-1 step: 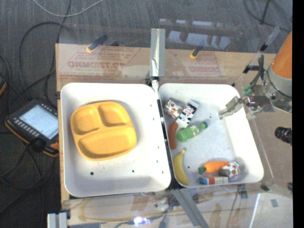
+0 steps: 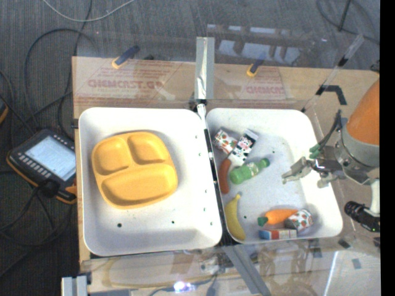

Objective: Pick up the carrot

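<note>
carrot (image 2: 279, 216): short, orange, a bit of green at its left tip, lying roughly level near the front wall of the right bin (image 2: 290, 119). its right end is touching a small printed packet (image 2: 302, 219); a flat red-and-blue piece (image 2: 278, 234) is sitting just in front of it, against the front wall. a banana (image 2: 233, 217) is curving along the bin's left front corner, near the carrot's green tip but apart from it.

further back in the same bin, a green bottle (image 2: 249, 171) is lying tilted, with a red sausage-like thing (image 2: 224, 168) beside it and two small printed cartons (image 2: 235, 143) behind. bare white floor is showing between the bottle and the carrot, and along the right wall.

gripper (image 2: 299, 170) is hanging over the right side of the right bin, well apart from the carrot, fingers pointing left; nothing is showing between them, and i cannot tell whether they are spread or closed.

left bin (image 2: 99, 230) is holding a yellow divided tray (image 2: 134, 168), with white floor showing around it.
</note>
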### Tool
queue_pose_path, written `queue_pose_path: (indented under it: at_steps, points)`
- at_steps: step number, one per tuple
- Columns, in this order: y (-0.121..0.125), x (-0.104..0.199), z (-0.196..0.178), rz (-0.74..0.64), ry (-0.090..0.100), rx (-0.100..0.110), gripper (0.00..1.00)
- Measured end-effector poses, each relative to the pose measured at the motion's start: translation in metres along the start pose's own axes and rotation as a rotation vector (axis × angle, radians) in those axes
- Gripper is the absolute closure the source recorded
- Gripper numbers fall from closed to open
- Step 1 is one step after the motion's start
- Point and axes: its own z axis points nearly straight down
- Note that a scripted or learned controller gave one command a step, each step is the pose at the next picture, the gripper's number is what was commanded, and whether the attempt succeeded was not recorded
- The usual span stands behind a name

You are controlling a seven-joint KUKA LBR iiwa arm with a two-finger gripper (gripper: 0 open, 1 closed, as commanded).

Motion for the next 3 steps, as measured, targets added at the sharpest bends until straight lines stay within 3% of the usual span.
queue_pose_path:
  at_steps: [1,2,3]
  points:
    - [-0.004,0.013,0.114,-0.104,0.002,-0.001,0.0]
    - [-0.002,0.015,0.122,-0.332,-0.008,-0.014,0.0]
    - [-0.001,-0.01,0.036,-0.402,0.0,-0.002,0.0]
